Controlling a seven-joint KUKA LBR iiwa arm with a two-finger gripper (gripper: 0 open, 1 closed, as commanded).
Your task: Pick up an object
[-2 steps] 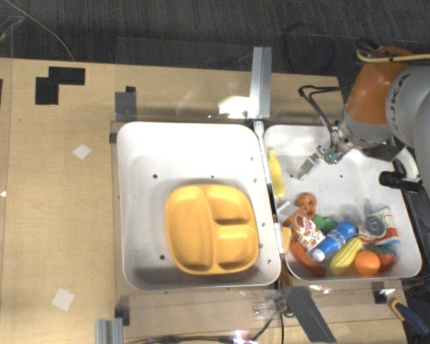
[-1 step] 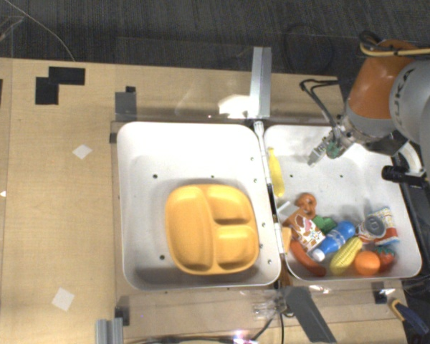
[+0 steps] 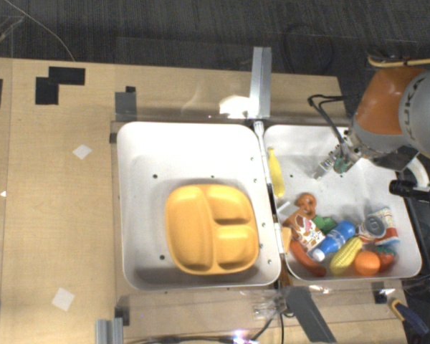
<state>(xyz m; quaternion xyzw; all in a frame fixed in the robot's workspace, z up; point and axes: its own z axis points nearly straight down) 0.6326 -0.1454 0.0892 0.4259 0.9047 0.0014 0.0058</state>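
Observation:
My gripper point(image 3: 332, 166) hangs over the upper middle of the right bin point(image 3: 301, 145), open, with nothing between its fingers. Below it, along the bin's front, lies a heap of toy food: a brown figure point(image 3: 306, 204), a red and white carton point(image 3: 308, 231), a blue bottle point(image 3: 332, 239), a yellow corn cob point(image 3: 346, 254), an orange point(image 3: 368, 262) and a small tin point(image 3: 376, 225). A yellow banana-like piece point(image 3: 274, 170) lies along the bin's left wall. The gripper is well apart from all of them.
The left bin point(image 3: 140, 163) holds a yellow divided plate point(image 3: 211, 228) towards its front right. A metal post point(image 3: 261, 84) stands behind the wall between the bins. The arm's orange band point(image 3: 383, 106) sits at the far right.

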